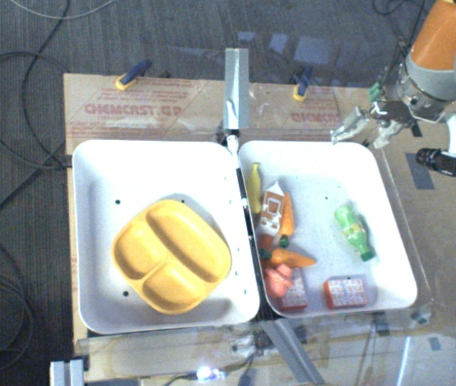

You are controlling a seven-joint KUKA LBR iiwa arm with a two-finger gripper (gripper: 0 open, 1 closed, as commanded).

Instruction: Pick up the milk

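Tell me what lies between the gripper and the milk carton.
In the camera view, only bare white bin floor lies between the gripper and the milk carton.

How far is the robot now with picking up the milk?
Nothing looks done yet. The small white and orange milk carton lies in the right white bin, against its left wall, among the carrots. The gripper hangs open above the bin's far right corner, holding nothing. Reaching, grasping and lifting all remain.

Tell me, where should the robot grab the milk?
Probably from above, closing across the narrow sides of the milk carton. It lies tilted against the left wall of the right bin, with a carrot touching its right, so there is little room.
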